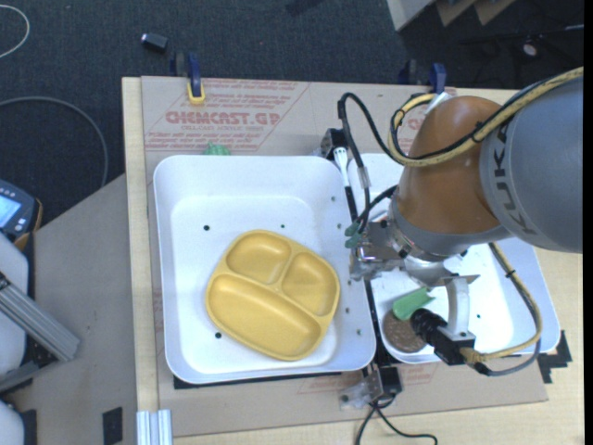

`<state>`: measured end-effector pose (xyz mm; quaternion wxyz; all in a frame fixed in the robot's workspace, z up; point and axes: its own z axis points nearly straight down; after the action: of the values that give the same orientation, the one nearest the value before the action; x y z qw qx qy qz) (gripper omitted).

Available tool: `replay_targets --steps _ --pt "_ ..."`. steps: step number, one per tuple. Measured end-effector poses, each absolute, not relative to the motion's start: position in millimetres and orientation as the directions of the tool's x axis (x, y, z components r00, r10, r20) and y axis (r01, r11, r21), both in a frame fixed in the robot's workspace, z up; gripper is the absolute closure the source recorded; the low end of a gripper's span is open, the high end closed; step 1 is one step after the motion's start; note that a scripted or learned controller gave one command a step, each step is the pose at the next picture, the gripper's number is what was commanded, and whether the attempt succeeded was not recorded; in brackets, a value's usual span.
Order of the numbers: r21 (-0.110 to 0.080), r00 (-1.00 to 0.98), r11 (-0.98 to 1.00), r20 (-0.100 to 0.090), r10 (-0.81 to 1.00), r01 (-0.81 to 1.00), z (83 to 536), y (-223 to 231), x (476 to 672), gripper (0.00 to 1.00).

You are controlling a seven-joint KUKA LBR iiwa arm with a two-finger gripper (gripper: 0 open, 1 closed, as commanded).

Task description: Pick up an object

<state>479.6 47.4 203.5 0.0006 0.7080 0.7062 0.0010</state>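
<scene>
Yellow divided plate [273, 293], 3 compartments, lies flat in the left bin [176, 248], toward its near right corner and clear of the walls. We judge it light, stiff and smooth, probably moulded plastic. Lying flat, it offers only its raised rim and the ridges between compartments, so we would take it at the rim, pinching across the lip. A slick surface may let it slip or tip once lifted.

In the right bin [519, 276], at the near left corner, we see a small green piece [410, 301] resting on or just beside a round brown object [400, 334]. Both look small and light; what they are we cannot tell. The grey arm [547, 174], its orange band [454, 170] uppermost, hangs over this bin, with the gripper [417, 281] under the wrist, close above the green piece.

We cannot tell how far the claw is open, nor whether it has hold of anything. We judge the green piece the nearer candidate; its tapered shape suggests a grip across the narrow width.
</scene>
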Motion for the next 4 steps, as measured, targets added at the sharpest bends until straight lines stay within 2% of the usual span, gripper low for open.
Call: replay_targets --steps 1,2,3,4 --pt "0.021 -0.006 0.006 0.006 1.0 1.0 406.3 93.4 480.9 1.0" --pt "-0.006 0.018 -0.018 -0.004 1.0 1.0 348.3 -67.0 487.6 1.0" --pt "-0.018 -0.001 0.001 0.003 1.0 1.0 175.8 -22.2 479.7 1.0" --pt "0.002 0.002 -0.002 0.0 1.0 1.0 194.9 -24.3 483.7 1.0"
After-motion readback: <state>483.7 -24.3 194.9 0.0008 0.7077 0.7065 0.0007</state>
